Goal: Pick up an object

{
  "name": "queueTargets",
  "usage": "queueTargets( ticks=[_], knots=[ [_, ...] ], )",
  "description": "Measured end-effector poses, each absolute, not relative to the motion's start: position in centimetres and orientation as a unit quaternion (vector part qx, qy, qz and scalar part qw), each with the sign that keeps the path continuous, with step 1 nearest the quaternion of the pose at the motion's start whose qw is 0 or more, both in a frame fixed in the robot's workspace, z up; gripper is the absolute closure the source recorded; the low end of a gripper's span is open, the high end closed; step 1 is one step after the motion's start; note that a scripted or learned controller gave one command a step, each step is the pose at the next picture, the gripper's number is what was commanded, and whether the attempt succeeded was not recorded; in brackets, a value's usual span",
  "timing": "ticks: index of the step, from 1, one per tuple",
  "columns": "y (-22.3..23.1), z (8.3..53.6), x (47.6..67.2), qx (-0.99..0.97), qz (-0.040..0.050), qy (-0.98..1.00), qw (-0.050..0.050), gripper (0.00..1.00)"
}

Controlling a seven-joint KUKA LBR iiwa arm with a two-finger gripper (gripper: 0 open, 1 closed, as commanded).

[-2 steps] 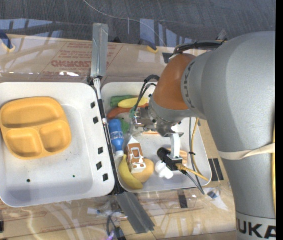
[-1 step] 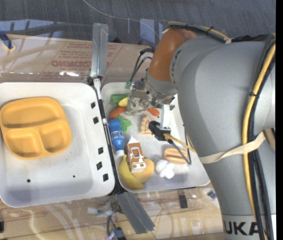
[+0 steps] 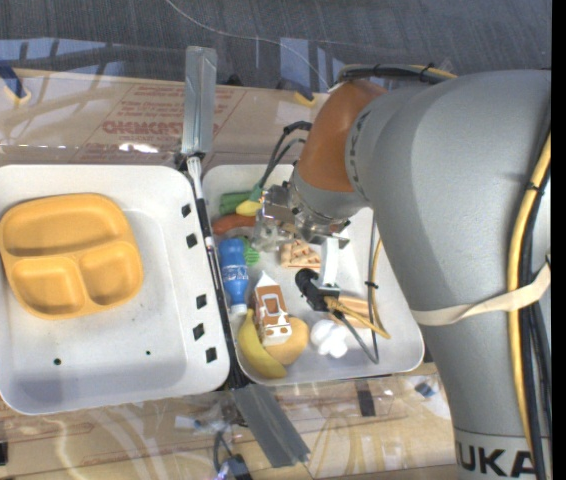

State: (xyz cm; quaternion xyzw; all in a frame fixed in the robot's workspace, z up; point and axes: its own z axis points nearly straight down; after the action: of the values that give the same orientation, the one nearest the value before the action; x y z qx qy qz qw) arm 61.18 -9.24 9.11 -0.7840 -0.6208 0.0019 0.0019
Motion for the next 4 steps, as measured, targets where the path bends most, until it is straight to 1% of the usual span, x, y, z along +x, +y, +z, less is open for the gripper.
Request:
queueTargets(
  ticks=[1, 2, 3, 4],
  knots=[
    [-12.9, 18.1, 58.4, -0.804, -0.0018, -0.595, -0.002, 0.00],
    [-10.5, 9.1, 57.2, -0.786, 0.0011, -0.618, 0.002, 0.00],
    [-8.9, 9.2, 63.3, -0.800, 0.0005, -0.600, 0.001, 0.00],
    [-8.8, 10.1, 63.3, -0.798, 0.0014, -0.603, 0.002, 1.00]
  ],
)
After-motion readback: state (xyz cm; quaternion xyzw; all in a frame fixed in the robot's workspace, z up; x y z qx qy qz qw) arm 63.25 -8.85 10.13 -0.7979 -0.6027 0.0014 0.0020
